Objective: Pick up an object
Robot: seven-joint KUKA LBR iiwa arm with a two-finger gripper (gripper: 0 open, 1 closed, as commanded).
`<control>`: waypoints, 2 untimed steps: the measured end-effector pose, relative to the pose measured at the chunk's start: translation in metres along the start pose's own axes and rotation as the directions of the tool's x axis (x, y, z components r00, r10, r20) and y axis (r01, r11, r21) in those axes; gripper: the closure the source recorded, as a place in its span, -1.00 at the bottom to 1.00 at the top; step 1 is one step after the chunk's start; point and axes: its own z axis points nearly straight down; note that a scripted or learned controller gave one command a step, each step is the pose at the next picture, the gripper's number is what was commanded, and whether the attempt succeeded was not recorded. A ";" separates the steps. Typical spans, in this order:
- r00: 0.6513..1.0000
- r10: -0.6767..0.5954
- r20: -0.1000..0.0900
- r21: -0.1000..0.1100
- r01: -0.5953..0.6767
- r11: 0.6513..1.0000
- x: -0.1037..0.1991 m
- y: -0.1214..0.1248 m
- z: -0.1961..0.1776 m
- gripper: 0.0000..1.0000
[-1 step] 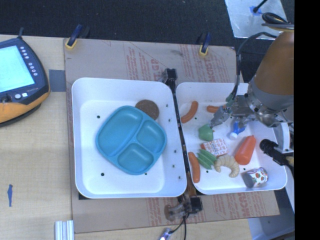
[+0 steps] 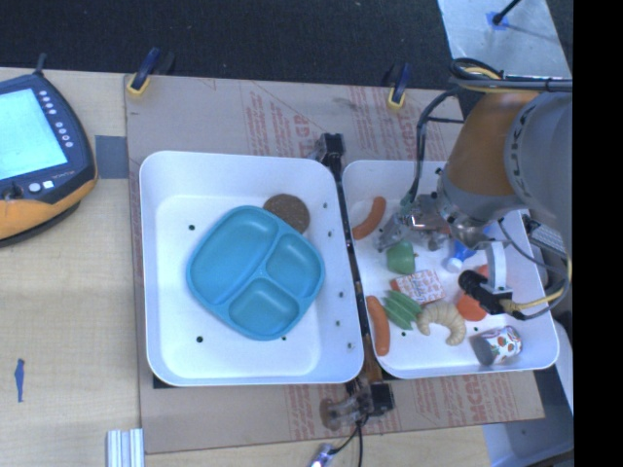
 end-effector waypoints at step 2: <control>1.000 -0.002 0.002 0.001 0.002 1.000 -0.001 0.000 -0.011 -1.00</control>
